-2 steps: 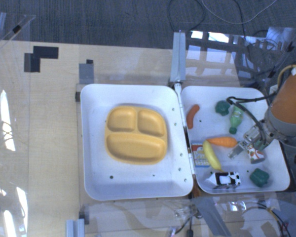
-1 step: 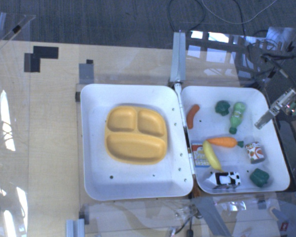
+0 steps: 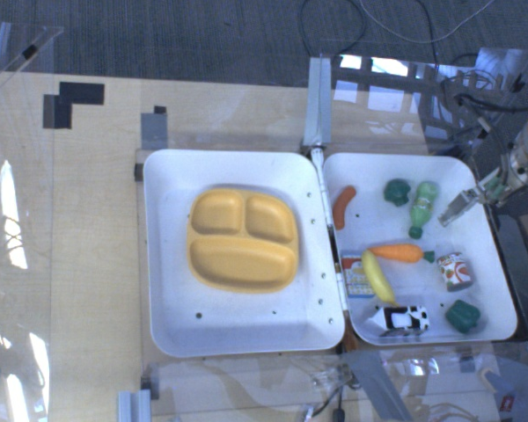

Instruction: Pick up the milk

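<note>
One small milk carton (image 3: 406, 319), black-and-white, lies on its side at the right bin's (image 3: 497, 328) front edge; I judge it light, stiff, slippery, best pinched across its narrow flanks, while my gripper (image 3: 468, 202) hangs empty, fingers parted.

My gripper (image 3: 462, 205) hangs over right bin's (image 3: 502, 266) far right edge, arm reaching in from right. Milk carton (image 3: 406, 318), black-and-white, lies near front wall of right bin. Just behind it: banana (image 3: 377, 277) across a small card (image 3: 355, 273), carrot (image 3: 397, 253) beside. Green bottle (image 3: 422, 204) and broccoli (image 3: 397, 192) sit toward back, sausage (image 3: 343, 207) at left. Left bin (image 3: 158, 236) bears yellow divided tray (image 3: 243, 239).
</note>
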Controlling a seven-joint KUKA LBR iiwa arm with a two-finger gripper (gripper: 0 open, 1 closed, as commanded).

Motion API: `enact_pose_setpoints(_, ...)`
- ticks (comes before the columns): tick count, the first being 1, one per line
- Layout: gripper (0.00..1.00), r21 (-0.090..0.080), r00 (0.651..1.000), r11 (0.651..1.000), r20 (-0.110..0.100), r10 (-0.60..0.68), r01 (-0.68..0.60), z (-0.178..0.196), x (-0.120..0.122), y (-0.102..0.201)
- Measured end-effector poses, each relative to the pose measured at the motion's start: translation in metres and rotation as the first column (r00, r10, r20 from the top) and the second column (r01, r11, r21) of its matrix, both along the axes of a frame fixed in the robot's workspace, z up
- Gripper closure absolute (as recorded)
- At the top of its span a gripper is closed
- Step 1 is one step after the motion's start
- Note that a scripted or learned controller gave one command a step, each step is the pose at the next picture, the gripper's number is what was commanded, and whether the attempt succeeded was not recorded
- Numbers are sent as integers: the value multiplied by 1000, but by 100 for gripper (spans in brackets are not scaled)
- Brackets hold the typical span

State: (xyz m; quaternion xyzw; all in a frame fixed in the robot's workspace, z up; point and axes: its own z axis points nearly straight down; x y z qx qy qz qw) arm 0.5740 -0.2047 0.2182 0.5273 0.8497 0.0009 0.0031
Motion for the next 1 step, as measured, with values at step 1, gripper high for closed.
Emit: enact_pose_setpoints(1, 0, -1, 974, 974, -1, 226, -226, -80, -59, -1)
